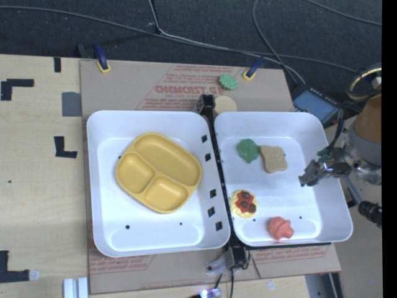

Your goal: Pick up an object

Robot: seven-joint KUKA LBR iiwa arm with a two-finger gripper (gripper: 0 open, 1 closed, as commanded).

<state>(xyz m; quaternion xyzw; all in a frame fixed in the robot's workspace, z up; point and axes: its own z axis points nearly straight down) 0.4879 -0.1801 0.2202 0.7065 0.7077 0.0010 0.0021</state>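
In the camera view, the gripper (312, 174) is hanging over the right edge of the right bin (310, 124), with nothing between its fingers; whether they are parted or closed I cannot tell. Four toy foods are lying in that bin: a green leafy piece (247, 150) touching a tan bread slice (273, 159), a small pizza (244, 203) near the divider, and a pink piece (280, 228) near the front wall. A yellow divided plate (159, 172) is sitting in the left bin (105, 129).
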